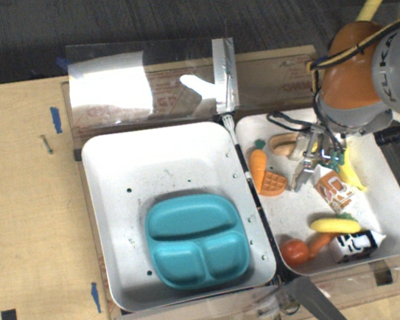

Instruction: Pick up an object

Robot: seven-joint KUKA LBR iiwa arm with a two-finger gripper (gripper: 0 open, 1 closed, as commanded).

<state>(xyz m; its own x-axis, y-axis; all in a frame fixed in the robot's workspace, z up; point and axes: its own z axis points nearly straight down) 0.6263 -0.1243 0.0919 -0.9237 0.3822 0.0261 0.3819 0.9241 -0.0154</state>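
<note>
**Overhead: end effector low in the right bin**

Down in the right bin (394,186), the end effector (311,165) hangs over the white floor among the toy food; its metal parts blur together, so I cannot tell its state, and nothing can be seen held in it. Just left of it lie an orange carrot (258,163) and, touching the carrot's lower end, a waffle piece (273,182). A tan, bread-like piece (283,144) sits just above, partly covered by cables. To the right and below are an orange-and-white packet (336,191) and a yellow piece (350,175) half hidden by the wrist. Near the front wall lie a banana (335,225), a red tomato (296,252) touching an orange piece, and a black-and-white carton (356,242).

The arm (366,78), grey with an orange band, comes in from the right and is cut off by the frame, covering the bin's far right corner.

The left bin (113,176) holds a teal divided tray (195,240) toward its front, with bare white floor behind it. Both bins rest on a pale wooden desk (23,219); glare washes out a clear sheet (112,94) behind the left bin. Dark floor (162,4) runs along the top.
</note>
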